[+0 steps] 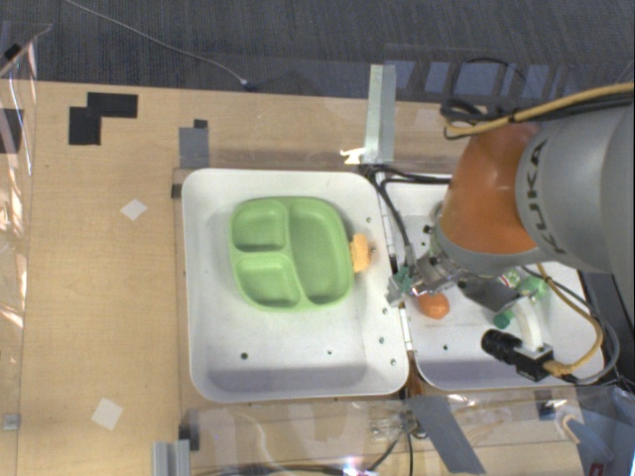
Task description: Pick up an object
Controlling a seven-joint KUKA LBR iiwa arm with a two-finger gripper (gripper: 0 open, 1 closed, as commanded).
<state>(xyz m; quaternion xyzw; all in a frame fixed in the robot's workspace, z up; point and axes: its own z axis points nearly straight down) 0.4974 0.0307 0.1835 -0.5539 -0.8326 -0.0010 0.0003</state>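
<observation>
Grey arm [556, 186] over round orange object [433, 306]

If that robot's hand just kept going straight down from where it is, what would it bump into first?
Most likely the small orange object lying in the right bin, just under the gripper. Depth is hard to judge from above, so it might instead slip past and hit the bin's white floor.

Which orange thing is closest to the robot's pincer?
The round orange object in the right bin, just below the pincer. The other orange piece lies in the left bin, beside the green plate.
</observation>
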